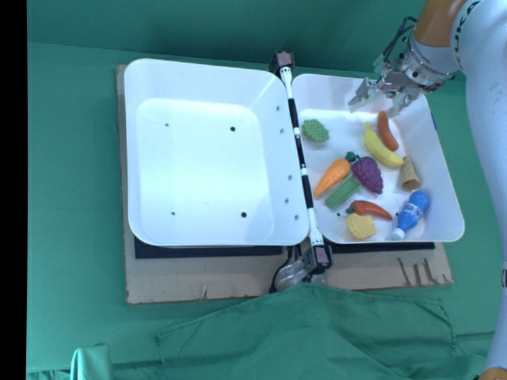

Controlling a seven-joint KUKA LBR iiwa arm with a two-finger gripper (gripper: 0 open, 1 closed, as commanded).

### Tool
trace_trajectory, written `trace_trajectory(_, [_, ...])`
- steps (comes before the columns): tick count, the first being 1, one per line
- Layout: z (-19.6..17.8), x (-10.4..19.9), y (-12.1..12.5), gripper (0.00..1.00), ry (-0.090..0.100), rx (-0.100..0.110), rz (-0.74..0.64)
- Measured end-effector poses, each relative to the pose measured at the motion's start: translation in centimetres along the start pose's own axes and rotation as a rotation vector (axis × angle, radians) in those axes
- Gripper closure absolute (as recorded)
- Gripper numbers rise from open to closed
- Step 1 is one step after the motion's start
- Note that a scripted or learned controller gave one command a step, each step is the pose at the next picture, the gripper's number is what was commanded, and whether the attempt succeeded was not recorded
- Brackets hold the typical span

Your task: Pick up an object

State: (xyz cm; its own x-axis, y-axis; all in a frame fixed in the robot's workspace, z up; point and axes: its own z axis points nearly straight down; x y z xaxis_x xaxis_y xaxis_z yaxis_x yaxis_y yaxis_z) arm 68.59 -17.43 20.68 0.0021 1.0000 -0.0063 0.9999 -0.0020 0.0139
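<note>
- Camera view: you see the gripper (382, 93) hanging over the far edge of the right bin (444, 212), fingers spread apart with nothing between them.
- Judging from that, the pick is not yet done: every object lies in the bin, and you have the descent, the closing and the lift left.
- The nearest candidates sit just below the gripper toward the far right corner: a small red-orange sausage (386, 130) and, touching it on the inner side, a curved yellow banana (382, 150).
- Near the far left edge of that bin lies a bumpy green piece (315, 130), apart from the rest.
- In the middle you have an orange carrot (332, 177), a green pod-like stick (343, 191) beside it, and a knobbly purple grape bunch (367, 174) touching both.
- By the right edge sits a tan waffle cone (409, 172); toward the near right corner lies a blue and white bottle (410, 214).
- Along the near edge rest a red-orange pepper (371, 209) and a yellow ridged piece (360, 226).
- All look like smooth, hard plastic toys, mostly rounded or tapered, so they may roll or slip under a pinch.
- The left bin (150, 77) is glossy white with small dark holes in its floor; both bins rest on a cardboard sheet (198, 287) over green cloth (71, 212).
</note>
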Motion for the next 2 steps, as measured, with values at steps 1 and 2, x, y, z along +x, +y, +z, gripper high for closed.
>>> trace_trajectory(1, [0.64,-0.08,0.3,0.0,-0.001,-0.006,-0.001])
trace_trajectory(2, [-0.3,-0.22,0.42,1.0,-0.005,-0.008,0.001])
